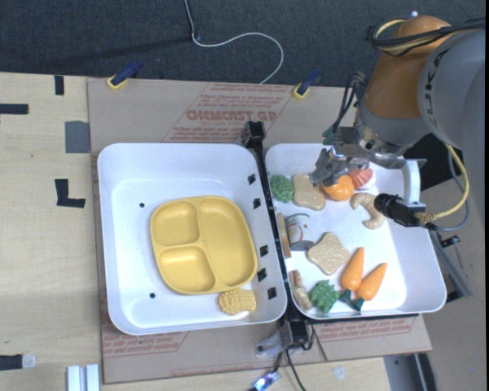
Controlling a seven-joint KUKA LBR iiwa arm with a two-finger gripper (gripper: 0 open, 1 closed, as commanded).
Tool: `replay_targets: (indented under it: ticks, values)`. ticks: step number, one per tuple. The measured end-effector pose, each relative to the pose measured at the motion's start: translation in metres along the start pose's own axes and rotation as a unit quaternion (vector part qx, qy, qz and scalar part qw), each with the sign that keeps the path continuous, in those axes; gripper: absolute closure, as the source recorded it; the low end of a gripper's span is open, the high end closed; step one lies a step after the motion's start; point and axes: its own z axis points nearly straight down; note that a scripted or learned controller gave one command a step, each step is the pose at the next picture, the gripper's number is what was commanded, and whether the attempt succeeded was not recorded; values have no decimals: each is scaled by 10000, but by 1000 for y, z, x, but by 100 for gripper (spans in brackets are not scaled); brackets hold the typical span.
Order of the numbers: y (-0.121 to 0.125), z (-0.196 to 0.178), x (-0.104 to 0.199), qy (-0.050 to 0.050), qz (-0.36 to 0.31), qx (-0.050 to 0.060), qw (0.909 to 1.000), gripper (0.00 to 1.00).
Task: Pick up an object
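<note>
Camera view is showing the gripper point(332, 169) hanging over a round orange fruit point(339, 190) in the right bin point(416, 292), a cracker point(308, 194) and broccoli point(282, 188) crowding it.

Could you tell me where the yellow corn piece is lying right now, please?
The corn piece lies in the left bin, near its front edge, touching the front right corner of the yellow divided plate, close to the divider between the bins.

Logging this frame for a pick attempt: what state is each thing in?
Gripper: low over the right bin's far end, by the toys.
Yellow tray: flat in the left bin, compartments bare.
Corn piece: beside the tray.
Two carrots: lying side by side.
Right bin: holds scattered toy food.
</note>
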Motion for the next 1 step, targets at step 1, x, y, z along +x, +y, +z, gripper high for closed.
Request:
replay_targets:
  ticks: [1]
  values:
    - [4,2,54,-3,1,-2,10000,100]
